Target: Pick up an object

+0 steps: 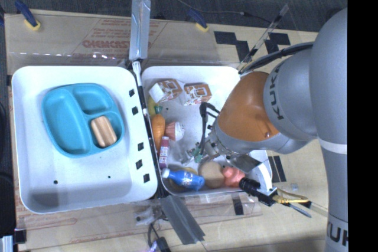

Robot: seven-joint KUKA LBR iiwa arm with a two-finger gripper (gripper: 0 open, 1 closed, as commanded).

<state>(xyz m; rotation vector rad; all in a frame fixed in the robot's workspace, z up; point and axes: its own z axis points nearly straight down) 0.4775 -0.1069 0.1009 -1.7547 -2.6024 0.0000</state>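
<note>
A single fixed camera sits above the counter (71, 38) and looks down at a slant, far enough back to take in both white bins whole: the left bin (35, 186) and the right bin (195, 75), side by side. The counter's far edge and dark floor beyond run along the top of the frame. The arm (307, 97) enters from the right, bulking large over the right bin.
</note>
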